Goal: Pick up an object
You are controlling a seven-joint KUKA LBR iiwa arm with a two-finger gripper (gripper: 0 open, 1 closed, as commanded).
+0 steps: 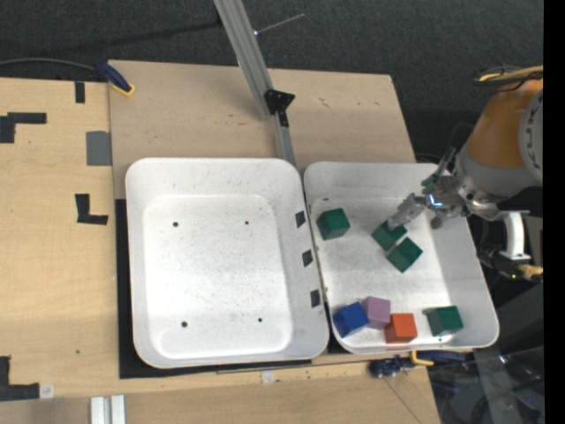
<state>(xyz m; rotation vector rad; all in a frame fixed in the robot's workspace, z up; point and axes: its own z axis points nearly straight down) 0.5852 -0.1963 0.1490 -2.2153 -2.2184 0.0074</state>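
The right bin (353, 179) holds several small blocks. A green cube (333, 223) lies near its left wall. Two more green blocks (396, 246) sit together in the middle. Along the front lie a blue block (350, 317), a purple block (378, 309), an orange block (402, 327) and another green block (444, 320). My gripper (403, 216) reaches in from the right and hangs just above the upper of the middle green blocks. Nothing is visibly held.
The left bin (141, 193) lies beside the right one, sharing a raised divider. A slanted metal pole (252, 56) crosses the bench behind the bins. The arm's orange band (499, 140) stands over the right bin's far right edge.
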